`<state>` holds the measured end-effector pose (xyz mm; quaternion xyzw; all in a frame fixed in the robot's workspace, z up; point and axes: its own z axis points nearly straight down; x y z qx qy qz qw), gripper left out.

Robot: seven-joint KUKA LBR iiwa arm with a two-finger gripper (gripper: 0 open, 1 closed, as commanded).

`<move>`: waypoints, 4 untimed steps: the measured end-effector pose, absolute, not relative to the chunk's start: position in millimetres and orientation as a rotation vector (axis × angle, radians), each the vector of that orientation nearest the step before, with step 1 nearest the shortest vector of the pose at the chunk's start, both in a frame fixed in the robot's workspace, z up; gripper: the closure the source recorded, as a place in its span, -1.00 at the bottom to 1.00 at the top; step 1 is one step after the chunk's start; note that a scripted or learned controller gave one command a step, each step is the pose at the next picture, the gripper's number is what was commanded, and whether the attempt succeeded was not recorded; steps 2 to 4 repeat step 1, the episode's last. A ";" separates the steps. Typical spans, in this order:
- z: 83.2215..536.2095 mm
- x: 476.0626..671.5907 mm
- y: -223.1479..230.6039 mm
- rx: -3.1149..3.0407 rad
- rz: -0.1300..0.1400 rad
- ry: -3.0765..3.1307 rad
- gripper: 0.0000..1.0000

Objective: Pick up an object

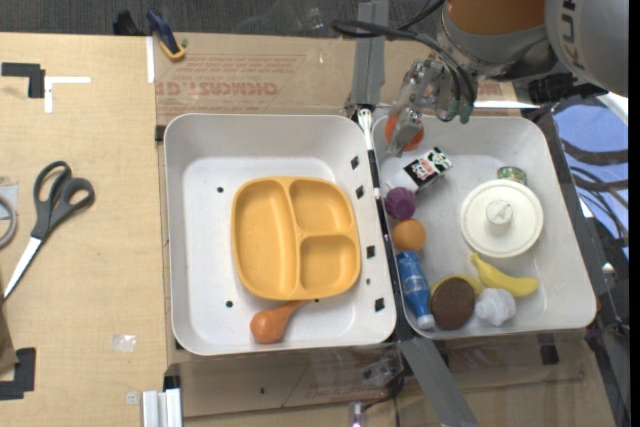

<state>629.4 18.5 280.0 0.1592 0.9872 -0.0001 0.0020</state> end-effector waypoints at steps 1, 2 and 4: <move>259.2 576.5 76.1 0.614 -0.002 3.081 1.00; 259.2 576.5 76.1 0.614 -0.002 3.081 1.00; 259.2 576.5 76.1 0.614 -0.002 3.081 1.00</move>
